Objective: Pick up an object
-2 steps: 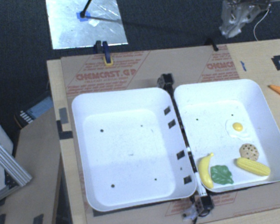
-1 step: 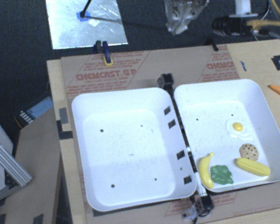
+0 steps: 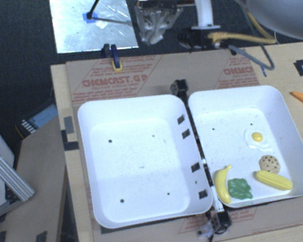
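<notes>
Gripper (image 3: 153, 26) hangs high beyond the bins; I cannot tell its state. Nearest me, in the right bin (image 3: 290, 121), lie a banana (image 3: 222, 184), green leaf (image 3: 239, 188), corn (image 3: 273, 180), cookie (image 3: 268, 163) and fried egg (image 3: 256, 137), probably placed there as picking choices.

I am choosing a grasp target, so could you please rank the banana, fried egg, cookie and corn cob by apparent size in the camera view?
1. banana
2. corn cob, close behind, so that order is uncertain
3. fried egg
4. cookie
</notes>
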{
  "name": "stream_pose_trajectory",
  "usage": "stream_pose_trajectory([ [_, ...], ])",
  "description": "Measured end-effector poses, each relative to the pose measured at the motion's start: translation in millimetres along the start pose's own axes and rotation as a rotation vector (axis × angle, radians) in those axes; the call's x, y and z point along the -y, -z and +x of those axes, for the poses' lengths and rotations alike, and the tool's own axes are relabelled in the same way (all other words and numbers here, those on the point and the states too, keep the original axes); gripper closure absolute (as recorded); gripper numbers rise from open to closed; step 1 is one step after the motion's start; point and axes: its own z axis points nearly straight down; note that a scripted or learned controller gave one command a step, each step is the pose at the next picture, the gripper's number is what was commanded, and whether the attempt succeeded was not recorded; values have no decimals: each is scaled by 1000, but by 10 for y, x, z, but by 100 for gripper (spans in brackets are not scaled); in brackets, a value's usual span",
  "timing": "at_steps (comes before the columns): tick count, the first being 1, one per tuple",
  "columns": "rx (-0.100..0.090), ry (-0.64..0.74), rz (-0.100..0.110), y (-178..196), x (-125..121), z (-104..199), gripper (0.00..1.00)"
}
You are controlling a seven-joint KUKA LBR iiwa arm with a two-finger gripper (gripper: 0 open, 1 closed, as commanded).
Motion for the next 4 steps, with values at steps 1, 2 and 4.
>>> stream_pose_trajectory([
  [1, 2, -4, 1, -461, -291, 414, 100],
  [2, 5, -11, 7, -1530, -281, 395, 100],
  [4, 8, -11, 15, -3186, 691, 396, 100],
])
